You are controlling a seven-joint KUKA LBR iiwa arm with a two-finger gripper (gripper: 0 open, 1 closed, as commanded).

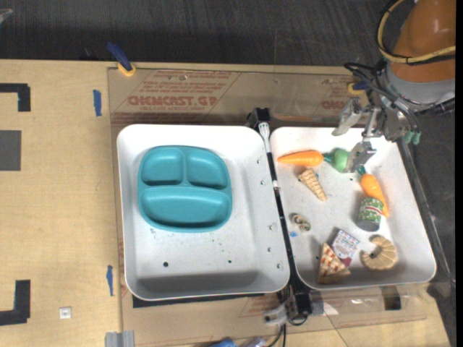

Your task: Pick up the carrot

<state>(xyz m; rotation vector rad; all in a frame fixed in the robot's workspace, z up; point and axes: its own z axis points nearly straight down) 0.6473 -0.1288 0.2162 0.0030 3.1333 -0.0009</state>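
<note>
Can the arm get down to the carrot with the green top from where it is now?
Probably yes. The gripper hangs over the right bin beside the carrot's green end, and nothing lies on top of it. The cone just below sits close.

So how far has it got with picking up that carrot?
Not far. Done: the gripper has reached the back of the right bin, close to the carrot. In hand: nothing that I can see between its fingers. Left: the carrot lies flat on the bin floor, so the grasp and the lift are both to come.
</note>
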